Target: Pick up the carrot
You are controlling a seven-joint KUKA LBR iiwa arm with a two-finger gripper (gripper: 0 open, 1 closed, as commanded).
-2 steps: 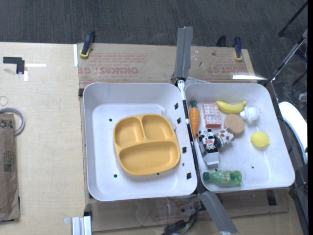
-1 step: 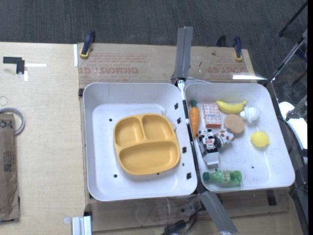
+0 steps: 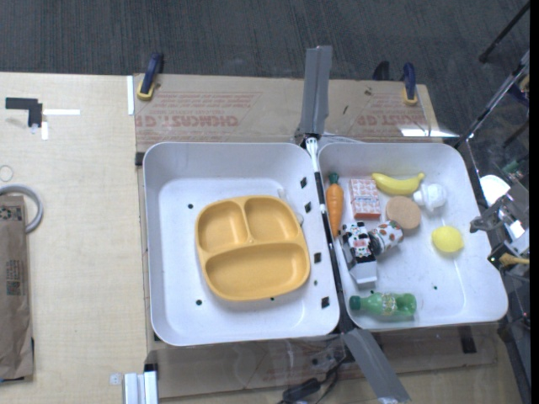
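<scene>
The carrot [image 3: 334, 207] is orange with a green top. It lies lengthwise against the left wall of the right bin [image 3: 472, 194], green end pointing to the back. Nothing is on or around it. The arm's end with the gripper [image 3: 504, 230] sits at the far right of the view, just outside the right bin's right rim and far from the carrot. It is partly cut off by the edge.
Sharing the right bin are a banana [image 3: 397, 182], a red-white box [image 3: 364, 198], a tan disc [image 3: 404, 214], a white lump [image 3: 431, 196], a lemon [image 3: 447, 240], a cow-patterned toy [image 3: 360, 244] and a green bottle [image 3: 386, 305]. A yellow divided plate [image 3: 251, 247] lies in the left bin [image 3: 160, 225].
</scene>
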